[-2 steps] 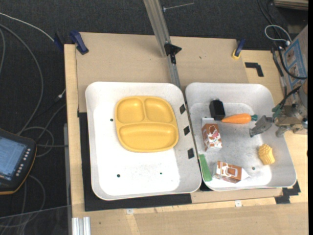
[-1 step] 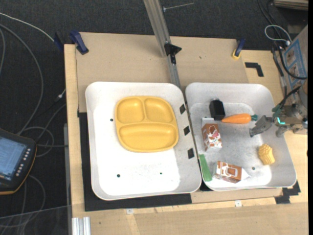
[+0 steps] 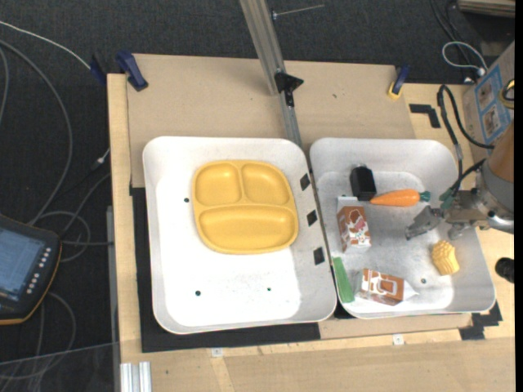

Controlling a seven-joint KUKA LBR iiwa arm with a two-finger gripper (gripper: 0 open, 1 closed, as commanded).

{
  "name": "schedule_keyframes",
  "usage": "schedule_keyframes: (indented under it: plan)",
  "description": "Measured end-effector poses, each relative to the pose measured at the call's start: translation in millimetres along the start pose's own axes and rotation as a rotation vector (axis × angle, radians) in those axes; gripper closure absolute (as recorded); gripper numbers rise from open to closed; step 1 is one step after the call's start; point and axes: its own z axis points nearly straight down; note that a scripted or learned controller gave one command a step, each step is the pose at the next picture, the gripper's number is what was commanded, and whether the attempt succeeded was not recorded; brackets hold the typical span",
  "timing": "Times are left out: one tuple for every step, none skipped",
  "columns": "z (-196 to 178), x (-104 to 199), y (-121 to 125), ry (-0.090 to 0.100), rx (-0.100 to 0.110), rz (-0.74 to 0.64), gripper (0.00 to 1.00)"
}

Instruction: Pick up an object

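In the right bin (image 3: 425,155) lie an orange carrot (image 3: 395,198), a black block (image 3: 362,180), two red-and-white cartons (image 3: 354,226) (image 3: 382,287), a green stick (image 3: 342,278) and a yellow corn piece (image 3: 444,257). My gripper (image 3: 436,223) hangs over the bin's right half, just above the corn piece and to the right of the carrot. Its fingers (image 3: 420,224) are spread apart, with nothing between them.
The left bin (image 3: 167,243) holds a yellow divided plate (image 3: 243,205). A metal pole (image 3: 263,27) rises behind the two bins. Cables and a tablet (image 3: 23,265) lie off the bench at left.
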Motion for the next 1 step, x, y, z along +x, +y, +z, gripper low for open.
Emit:
schedule_keyframes:
  plan:
    - [59.8,6.4,4.5,0.001,0.001,0.0,0.0]
